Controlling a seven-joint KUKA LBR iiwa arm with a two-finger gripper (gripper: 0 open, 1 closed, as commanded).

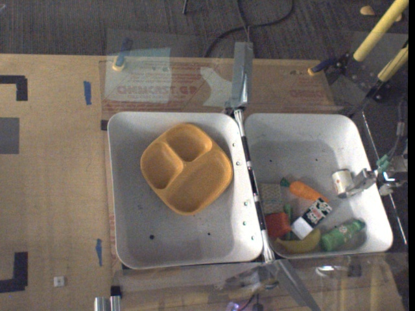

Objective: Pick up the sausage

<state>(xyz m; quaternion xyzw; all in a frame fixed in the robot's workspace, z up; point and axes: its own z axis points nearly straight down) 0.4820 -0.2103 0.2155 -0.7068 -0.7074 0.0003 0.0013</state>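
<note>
My gripper (364, 181) reaches in over the right rim of the right bin (305, 138), low above the floor. A pale, stubby cylinder (341, 181) sits right against its left tip; whether it is held is unclear. Along the bin's front lie an orange carrot (305, 190), a black-and-white carton (312, 217), a red piece (277, 224), a yellow banana (299, 242) and a green bottle (342, 234). I cannot tell which of these is the sausage.
The left bin (130, 232) holds an orange divided plate (187, 168). A metal divider (249, 186) separates the bins. Yellow-handled tools (382, 28) stand at the back right, beyond the bench. The back half of the right bin is bare floor.
</note>
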